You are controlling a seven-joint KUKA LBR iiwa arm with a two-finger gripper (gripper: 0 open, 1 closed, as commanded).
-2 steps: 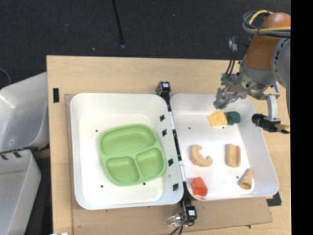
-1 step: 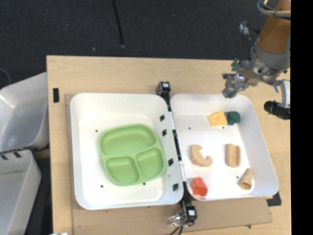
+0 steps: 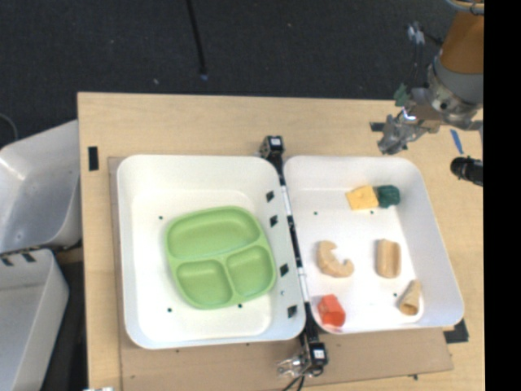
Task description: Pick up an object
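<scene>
In the right bin (image 3: 423,218) lie several small items: a yellow block (image 3: 361,198) touching a dark green piece (image 3: 387,194), a tan curved piece (image 3: 334,260), a tan cylinder (image 3: 387,258), a tan cone (image 3: 409,297) and a red piece (image 3: 330,311) near the front left corner. My gripper (image 3: 396,135) hangs above the bench just beyond the right bin's far edge, at the upper right of the camera view, apart from all the items. Nothing shows between its fingers.
The left bin (image 3: 138,300) holds a light green divided plate (image 3: 220,256) with three compartments. A black hinge strip (image 3: 286,235) runs between the two bins. White containers (image 3: 37,194) stand off the bench at the far left.
</scene>
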